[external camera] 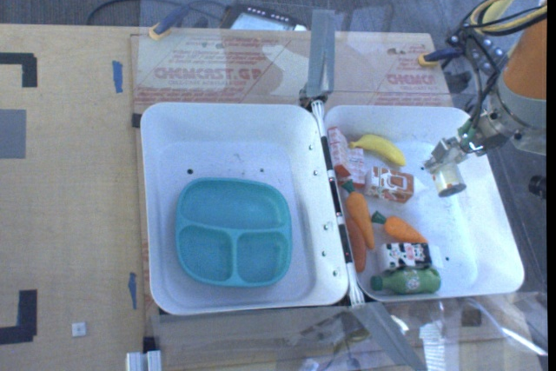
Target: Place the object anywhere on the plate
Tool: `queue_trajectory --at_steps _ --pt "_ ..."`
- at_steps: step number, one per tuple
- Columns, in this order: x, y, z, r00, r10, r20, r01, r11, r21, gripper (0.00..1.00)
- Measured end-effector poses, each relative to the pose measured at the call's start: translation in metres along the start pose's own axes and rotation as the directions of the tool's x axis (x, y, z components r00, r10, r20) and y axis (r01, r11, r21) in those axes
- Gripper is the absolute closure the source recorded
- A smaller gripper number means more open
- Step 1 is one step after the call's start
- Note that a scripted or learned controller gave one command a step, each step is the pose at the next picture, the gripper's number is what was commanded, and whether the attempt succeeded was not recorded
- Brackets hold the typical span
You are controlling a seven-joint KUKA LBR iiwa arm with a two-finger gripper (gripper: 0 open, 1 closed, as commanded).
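A teal three-compartment plate [233,232] lies in the left bin [165,143] with nothing on it. My gripper [446,162] hangs over the upper right part of the right bin [499,221], reaching in from the right. A small pale round thing [450,181] sits right at the gripper's tip; I cannot make out whether it is held or part of the tool. The toy foods lie to the gripper's left and below it: a yellow banana [380,149], a red-and-white carton [387,184], two orange carrots [360,218] [405,229], a black-and-white carton [407,255] and a green bottle [407,280].
A red-and-white packet [347,159] leans near the divider [333,187] between the bins. A vertical grey post [321,48] rises behind the bins. Cables [486,22] hang beside the arm at the upper right. Bare white floor shows along the right bin's right side.
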State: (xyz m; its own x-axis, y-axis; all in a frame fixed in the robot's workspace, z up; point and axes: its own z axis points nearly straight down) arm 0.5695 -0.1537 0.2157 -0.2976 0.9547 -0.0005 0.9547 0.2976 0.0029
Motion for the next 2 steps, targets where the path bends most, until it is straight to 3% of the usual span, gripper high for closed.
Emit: queue_trajectory --at_steps 1,2 --pt "0.037 0.009 -0.004 0.945 -0.328 -0.001 0.328 0.945 0.001 1.00" --pt "0.136 0.014 0.028 0.852 -0.524 -0.003 0.524 0.852 0.001 1.00"
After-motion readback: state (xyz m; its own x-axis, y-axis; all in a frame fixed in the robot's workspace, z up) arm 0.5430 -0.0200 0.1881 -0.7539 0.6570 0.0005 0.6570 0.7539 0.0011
